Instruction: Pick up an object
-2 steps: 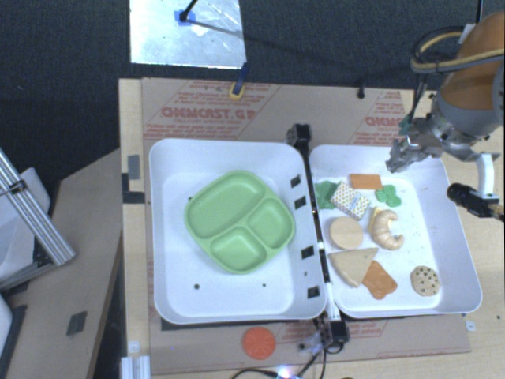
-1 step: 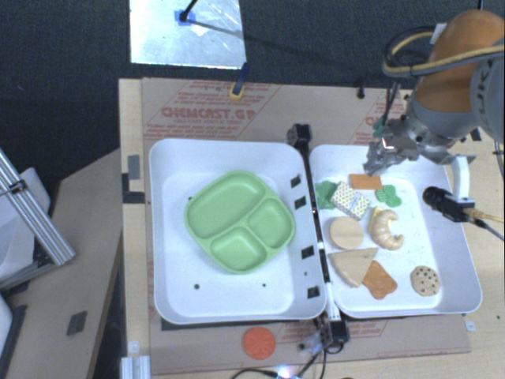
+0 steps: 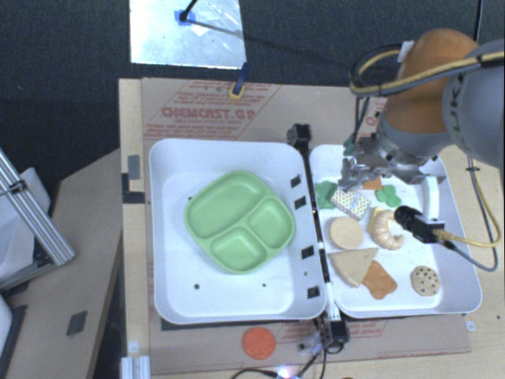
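The claw [image 3: 353, 181] is parked low over the crowded right bin [image 3: 465, 290], right of centre in the frame; whether it's clenched can't be told. The patterned wrapped block [image 3: 351, 203] just below could easily be nudged into its neighbours, so a miss is likely.

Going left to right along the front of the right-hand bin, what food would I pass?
Cheese wedge → orange cracker → cookie, all lying apart from the end effector farther back.
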{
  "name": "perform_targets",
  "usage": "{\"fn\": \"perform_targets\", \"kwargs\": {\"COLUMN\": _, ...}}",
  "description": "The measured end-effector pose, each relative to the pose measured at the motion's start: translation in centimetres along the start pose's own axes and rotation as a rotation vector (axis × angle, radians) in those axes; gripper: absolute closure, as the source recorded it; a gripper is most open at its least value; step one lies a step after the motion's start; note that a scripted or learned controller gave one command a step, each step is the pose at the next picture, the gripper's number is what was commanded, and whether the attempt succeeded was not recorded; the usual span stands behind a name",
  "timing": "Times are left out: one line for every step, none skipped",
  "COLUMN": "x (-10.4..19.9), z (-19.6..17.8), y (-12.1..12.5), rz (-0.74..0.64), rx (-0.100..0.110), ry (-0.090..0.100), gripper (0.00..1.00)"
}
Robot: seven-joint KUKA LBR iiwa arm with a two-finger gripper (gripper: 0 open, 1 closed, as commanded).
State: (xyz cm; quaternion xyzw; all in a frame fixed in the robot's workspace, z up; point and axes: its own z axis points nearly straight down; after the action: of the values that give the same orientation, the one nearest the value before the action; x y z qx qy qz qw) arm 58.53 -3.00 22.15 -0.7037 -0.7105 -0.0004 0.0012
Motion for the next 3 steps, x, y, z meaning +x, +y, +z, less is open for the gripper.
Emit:
{"fn": "perform_targets", "kwargs": {"x": 5.2, "z": 0.7, "y": -1.2, "rz": 0.000, "rx": 0.000, "ry": 0.000, "gripper": 1.00}}
{"fn": "perform_targets", "kwargs": {"x": 7.7, "z": -1.2, "y": -2.1, "rz": 0.002, "rx": -0.003, "ry": -0.001, "gripper": 1.00}}
{"fn": "perform_targets", "kwargs": {"x": 8.2, "z": -1.0, "y": -2.7, "rz": 0.003, "rx": -0.001, "ry": -0.002, "gripper": 1.00}}
